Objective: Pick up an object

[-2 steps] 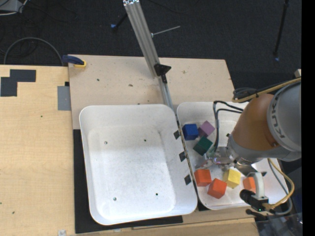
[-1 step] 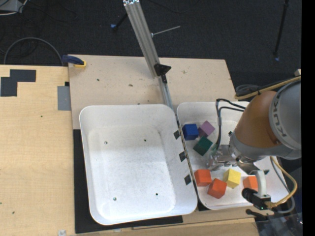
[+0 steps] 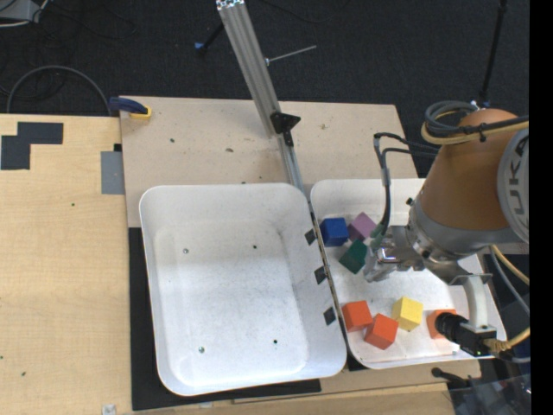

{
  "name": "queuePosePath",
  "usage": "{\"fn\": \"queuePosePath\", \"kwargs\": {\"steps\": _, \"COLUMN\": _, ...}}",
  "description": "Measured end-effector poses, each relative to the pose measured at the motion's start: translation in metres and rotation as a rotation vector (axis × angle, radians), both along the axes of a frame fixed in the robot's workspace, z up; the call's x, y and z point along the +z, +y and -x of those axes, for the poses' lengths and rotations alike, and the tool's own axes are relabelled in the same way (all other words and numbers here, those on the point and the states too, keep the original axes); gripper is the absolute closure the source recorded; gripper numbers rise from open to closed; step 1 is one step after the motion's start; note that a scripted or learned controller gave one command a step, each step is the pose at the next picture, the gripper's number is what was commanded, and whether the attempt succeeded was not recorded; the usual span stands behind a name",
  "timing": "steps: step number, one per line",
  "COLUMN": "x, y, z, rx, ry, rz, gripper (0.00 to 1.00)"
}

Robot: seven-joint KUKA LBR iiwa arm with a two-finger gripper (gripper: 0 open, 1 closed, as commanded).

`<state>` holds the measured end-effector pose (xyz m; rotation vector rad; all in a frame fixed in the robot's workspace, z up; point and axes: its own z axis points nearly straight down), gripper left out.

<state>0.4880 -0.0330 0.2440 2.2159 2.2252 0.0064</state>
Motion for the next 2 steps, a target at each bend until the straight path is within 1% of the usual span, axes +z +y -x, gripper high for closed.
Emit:
{"fn": "queuePosePath", "kwargs": {"steps": 1, "x": -0.047, "y": 0.010, "z": -0.007, "rx": -0.001, "ry": 0.012, "rz": 0.001, "gripper": 1.00}}
{"fn": "queuePosePath", "kwargs": {"steps": 2, "x": -0.055, "y": 0.084, "z": -0.053, "rx": 0.002, "ry": 0.007, "rz": -0.001, "gripper": 1.00}}
